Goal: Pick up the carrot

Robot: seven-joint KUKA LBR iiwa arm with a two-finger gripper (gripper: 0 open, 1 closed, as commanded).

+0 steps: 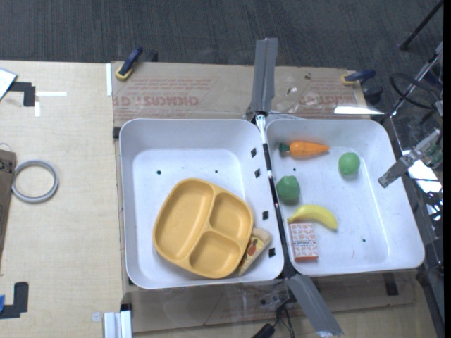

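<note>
The carrot [308,148] is orange with a small green top that points left. It lies flat in the right bin [384,220], in the back left corner, close to the back wall and to the divider between the bins. Nothing touches it. The nearest things are a green ball to its right and a darker green vegetable in front of it.
The right bin also holds a light green ball [349,164], a dark green vegetable [287,189], a banana [315,217] and a small red-and-white box [304,242]. A yellow divided plate [204,227] lies in the left bin [141,160]. A grey bracket [394,171] overhangs the right rim.
</note>
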